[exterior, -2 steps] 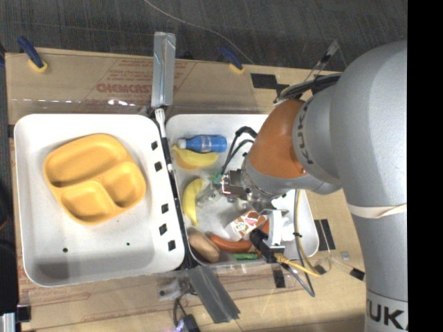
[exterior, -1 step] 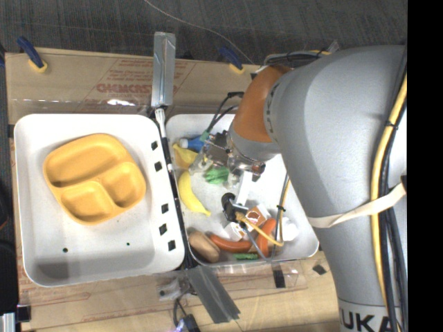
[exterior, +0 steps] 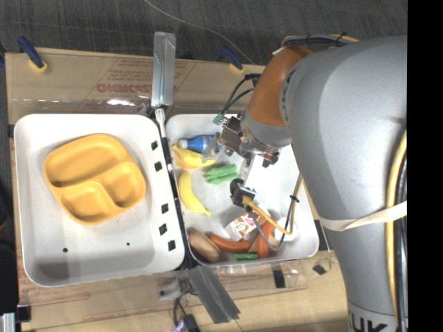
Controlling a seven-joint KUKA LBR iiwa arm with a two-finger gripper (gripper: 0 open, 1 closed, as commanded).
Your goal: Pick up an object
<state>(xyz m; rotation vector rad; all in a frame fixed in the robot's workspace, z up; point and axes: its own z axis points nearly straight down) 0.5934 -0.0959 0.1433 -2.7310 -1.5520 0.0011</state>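
Nearest the front rim of the right bin (exterior: 280, 175), a brown potato-like lump (exterior: 202, 246), an orange carrot (exterior: 235, 244) and a thin green pod (exterior: 246, 256) are lying bunched together, with a small printed packet (exterior: 242, 225) just behind them. Further in, a banana (exterior: 188, 194) is lying along the bin's left wall, and a green item (exterior: 220, 175) is sitting near the middle of the floor.

Beyond that, I am holding my end effector (exterior: 234, 147) low over the far left part of this bin, close by a second yellow piece (exterior: 187, 158) and a blue bottle (exterior: 199, 144). I cannot tell whether it is open or closed, and I am seeing nothing gripped in it.

In the left bin (exterior: 90, 244) a yellow divided tray (exterior: 93, 177) is lying, well apart from me.

Judging by this, I am not yet making the pick: every object is resting in a bin and none is lifted. What is left is settling on one item, closing on it and raising it clear. The blue bottle or the second yellow piece look likeliest, being closest.
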